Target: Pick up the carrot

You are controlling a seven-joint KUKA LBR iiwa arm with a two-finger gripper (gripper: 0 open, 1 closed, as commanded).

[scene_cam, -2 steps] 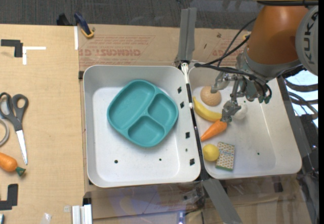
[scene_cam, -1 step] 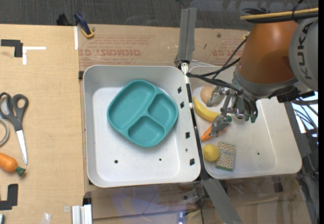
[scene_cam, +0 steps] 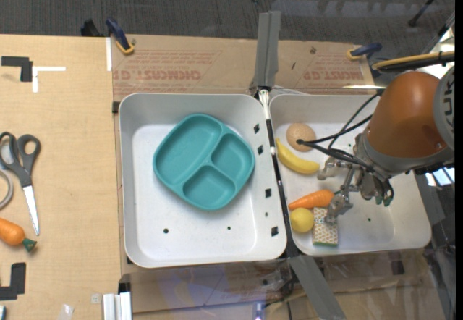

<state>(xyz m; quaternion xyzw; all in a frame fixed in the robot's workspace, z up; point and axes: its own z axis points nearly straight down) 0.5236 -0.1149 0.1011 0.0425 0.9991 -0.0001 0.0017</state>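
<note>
Nearest the camera in the right bin, a sponge and lemon crowded the carrot, which looked light, stiff and smooth-skinned, best pinched across its thicker right end, just beside the gripper, whose opening I could not judge.

The arm reached in from the right edge of the worktop, its orange band bulking over the wrist. Dark cables looped off it toward the left. Below the band, the hand pointed down and to the left, over the right bin's near half, low above its floor.
</note>
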